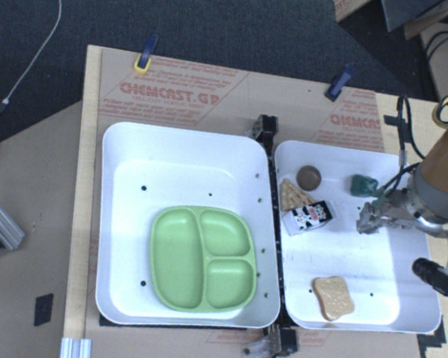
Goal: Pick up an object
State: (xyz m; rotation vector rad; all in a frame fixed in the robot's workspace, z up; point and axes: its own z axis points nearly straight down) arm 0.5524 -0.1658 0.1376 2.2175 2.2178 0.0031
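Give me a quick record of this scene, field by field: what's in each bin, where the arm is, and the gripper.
left bin: holds a green divided plate, three compartments, lying flat
right bin: holds several small things
round brown object: near the far left corner
tan wedge-shaped piece: beside a black and white packet
small teal object: toward the far side
toast-shaped piece: near the front edge
arm: reaching in from the right
gripper: over the right bin, below the teal object, nothing seen between its fingers
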